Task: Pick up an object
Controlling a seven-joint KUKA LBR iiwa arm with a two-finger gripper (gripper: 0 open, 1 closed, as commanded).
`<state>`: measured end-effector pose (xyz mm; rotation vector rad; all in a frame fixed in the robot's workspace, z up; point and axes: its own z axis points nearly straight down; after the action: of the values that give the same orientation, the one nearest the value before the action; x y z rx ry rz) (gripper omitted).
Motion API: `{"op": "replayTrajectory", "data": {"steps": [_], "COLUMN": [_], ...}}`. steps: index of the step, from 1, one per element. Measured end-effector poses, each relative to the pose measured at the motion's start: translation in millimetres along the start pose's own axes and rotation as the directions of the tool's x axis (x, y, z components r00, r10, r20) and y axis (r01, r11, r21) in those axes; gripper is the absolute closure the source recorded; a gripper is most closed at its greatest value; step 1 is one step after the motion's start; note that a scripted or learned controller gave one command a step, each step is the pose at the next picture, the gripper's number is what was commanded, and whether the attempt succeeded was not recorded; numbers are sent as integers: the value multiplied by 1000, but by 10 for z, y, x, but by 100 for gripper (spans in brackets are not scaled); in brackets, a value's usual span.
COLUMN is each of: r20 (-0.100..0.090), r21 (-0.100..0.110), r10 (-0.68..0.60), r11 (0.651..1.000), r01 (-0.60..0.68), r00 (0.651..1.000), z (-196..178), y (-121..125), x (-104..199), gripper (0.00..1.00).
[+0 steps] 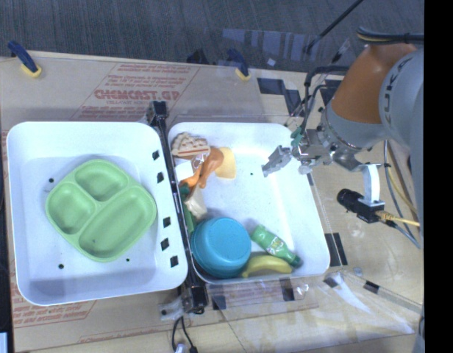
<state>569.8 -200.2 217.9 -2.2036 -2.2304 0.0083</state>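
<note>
My gripper (291, 162) hangs over the right edge of the right bin (285, 197), open, with nothing between its fingers. Below and left of it, at the bin's near end, sit a blue bowl (220, 247), a yellow banana (267, 265) and a green bottle (276, 245). Along the bin's left wall lie a toy sandwich (188, 145), an orange piece (205, 168) and a pale yellow piece (226, 164). The bin floor directly under the gripper is bare white.
A green divided plate (101, 208) lies in the left bin (28, 271). A black divider (170, 190) runs between the two bins. Small green and white items (191, 204) are wedged beside the bowl against the left wall.
</note>
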Motion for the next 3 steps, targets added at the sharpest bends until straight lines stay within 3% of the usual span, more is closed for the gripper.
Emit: {"op": "replayTrajectory", "data": {"steps": [1,2,3], "r20": [9,22,15], "r21": [-6,-23,-12], "r10": [-95,-63,-76], "r11": [995,998,997], "r01": [95,63,76], "r00": [995,998,997], "z": [1111,1233,1139], "y": [-625,-879,-884], "x": [140,257,266], "gripper": [0,0,100]}}
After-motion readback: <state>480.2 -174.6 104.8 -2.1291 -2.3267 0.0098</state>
